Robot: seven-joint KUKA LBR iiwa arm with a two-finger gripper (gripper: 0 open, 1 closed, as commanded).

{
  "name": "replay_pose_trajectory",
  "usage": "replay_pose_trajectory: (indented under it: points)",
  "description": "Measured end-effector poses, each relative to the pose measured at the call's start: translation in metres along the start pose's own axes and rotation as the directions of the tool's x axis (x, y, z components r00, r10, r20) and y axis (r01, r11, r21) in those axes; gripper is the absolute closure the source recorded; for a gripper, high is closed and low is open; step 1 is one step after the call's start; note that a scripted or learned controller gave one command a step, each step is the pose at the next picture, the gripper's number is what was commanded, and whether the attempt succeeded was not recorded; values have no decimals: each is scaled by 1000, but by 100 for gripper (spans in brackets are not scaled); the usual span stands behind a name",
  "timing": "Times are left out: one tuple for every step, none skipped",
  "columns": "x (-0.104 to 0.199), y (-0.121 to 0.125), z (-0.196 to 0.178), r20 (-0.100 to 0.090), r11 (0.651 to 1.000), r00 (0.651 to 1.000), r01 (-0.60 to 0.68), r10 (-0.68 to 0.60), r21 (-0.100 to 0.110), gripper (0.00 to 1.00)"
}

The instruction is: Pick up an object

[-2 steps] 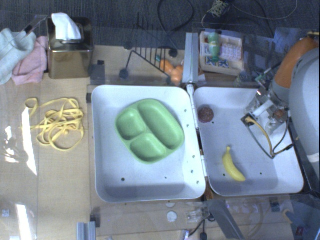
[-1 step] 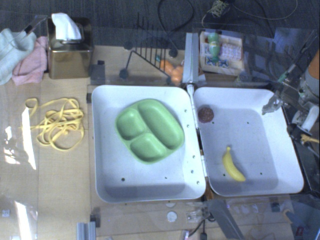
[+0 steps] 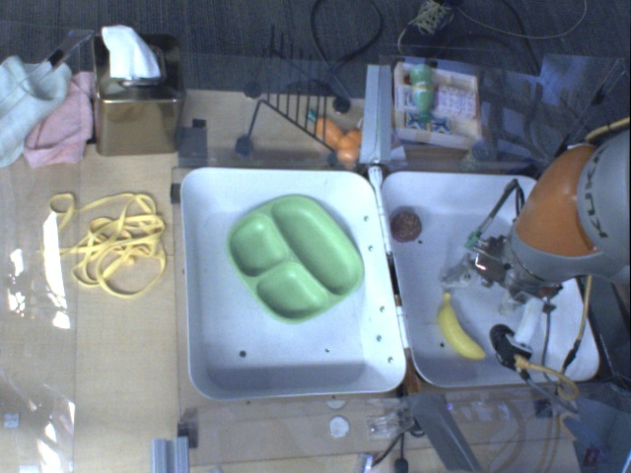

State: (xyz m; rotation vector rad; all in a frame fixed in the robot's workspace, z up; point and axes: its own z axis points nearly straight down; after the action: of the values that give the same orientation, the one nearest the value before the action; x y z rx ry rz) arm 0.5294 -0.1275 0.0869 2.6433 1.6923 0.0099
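Camera view: a yellow plastic banana (image 3: 459, 329) and brown round ball (image 3: 405, 226) are seen beside the gripper (image 3: 480, 267); a green three-compartment plate (image 3: 295, 255) occupies the neighbouring bin.

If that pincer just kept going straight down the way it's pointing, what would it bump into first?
Probably the bare floor of the right bin, just beside the banana. The pincer hangs above there, though depth is hard to judge from this slanted view.

1. A loose yellow coiled cord (image 3: 110, 241) is lying on the bench, left.
2. A brown tissue box (image 3: 134, 101) is standing far left.
3. Crumpled pink and white cloths (image 3: 44, 111) are lying beside it.
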Motion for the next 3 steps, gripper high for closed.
replay_pose_trajectory:
  points:
    - [55, 83, 1, 1, 985, 985, -175, 175, 0, 0]
    - [90, 104, 1, 10, 913, 913, -407, 407, 10, 0]
    - [-33, 86, -124, 5, 855, 855, -518, 518, 1, 0]
